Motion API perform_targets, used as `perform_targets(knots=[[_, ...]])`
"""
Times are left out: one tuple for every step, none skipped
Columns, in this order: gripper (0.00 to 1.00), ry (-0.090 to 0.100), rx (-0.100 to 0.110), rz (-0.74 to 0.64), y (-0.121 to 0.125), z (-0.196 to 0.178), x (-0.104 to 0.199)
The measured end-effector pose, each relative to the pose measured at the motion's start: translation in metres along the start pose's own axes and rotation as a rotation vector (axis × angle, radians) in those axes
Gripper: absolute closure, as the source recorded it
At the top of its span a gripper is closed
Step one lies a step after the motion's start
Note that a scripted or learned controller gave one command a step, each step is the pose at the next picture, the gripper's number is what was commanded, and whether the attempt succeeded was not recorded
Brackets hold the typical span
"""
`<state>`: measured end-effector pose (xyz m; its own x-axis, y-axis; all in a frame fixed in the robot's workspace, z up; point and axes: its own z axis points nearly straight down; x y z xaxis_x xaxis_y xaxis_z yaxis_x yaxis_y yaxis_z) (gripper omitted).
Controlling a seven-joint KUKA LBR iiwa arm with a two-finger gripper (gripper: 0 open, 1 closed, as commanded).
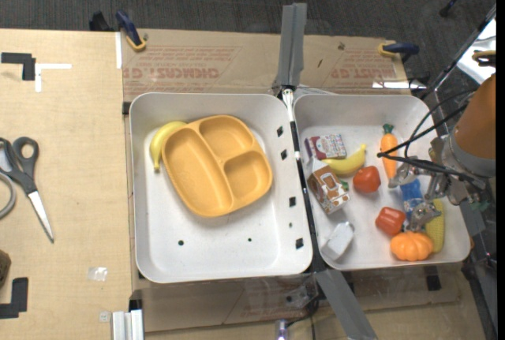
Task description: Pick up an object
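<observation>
Toy food fills your right bin: a carrot at the far side, a small banana lying beside a red-and-white packet, a tomato near the middle, and a brown carton to its left. Toward the near edge you have a white block, a red pepper, an orange pumpkin and a corn cob just right of the pumpkin. Your tool hangs low over the right side of this bin, close above a blue item and between the pepper and the corn (whether it touches any of them, you cannot tell). Nothing is clearly pinched, and the view does not settle whether the tool is spread or pressed together. In the left bin, an orange divided plate sits with a yellow banana tucked against its far-left rim. Scissors lie on the bench at the far left.
</observation>
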<state>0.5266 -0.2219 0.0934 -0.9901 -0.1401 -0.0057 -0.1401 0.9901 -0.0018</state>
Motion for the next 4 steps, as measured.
perform_targets(knots=[[1.00,-0.004,0.002,-0.004,0.001,-0.010,-0.002],[0.00,-0.004,0.002,-0.003,0.001,-0.010,-0.002],[1.00,-0.009,0.004,-0.006,0.001,-0.020,-0.005],[0.00,-0.009,0.004,-0.006,0.002,-0.020,-0.005]])
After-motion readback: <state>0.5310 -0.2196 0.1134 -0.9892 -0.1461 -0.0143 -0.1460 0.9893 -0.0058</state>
